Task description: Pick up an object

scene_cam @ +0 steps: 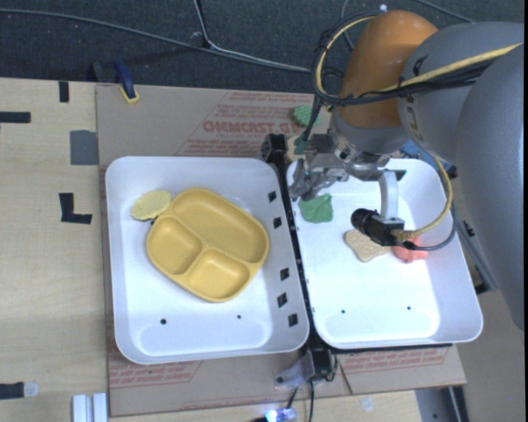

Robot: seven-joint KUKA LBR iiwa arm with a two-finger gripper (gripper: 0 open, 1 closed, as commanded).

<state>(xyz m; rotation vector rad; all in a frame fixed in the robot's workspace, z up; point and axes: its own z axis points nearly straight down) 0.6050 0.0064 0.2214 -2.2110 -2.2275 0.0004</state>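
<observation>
Yellow divided tray (208,243) in left bin (128,323); green piece (316,207), tan biscuit (364,247) in right bin (453,319)

Grey arm, orange band above wrist, pincer (310,185) pointed steeply downward.

bench (35,262): pale wood, black tape marks on left | cardboard sheet (220,117): under both bins, red print at far edge | cables (202,38): across dark floor at far side | blue clip (123,82): far-left corner of cardboard
</observation>
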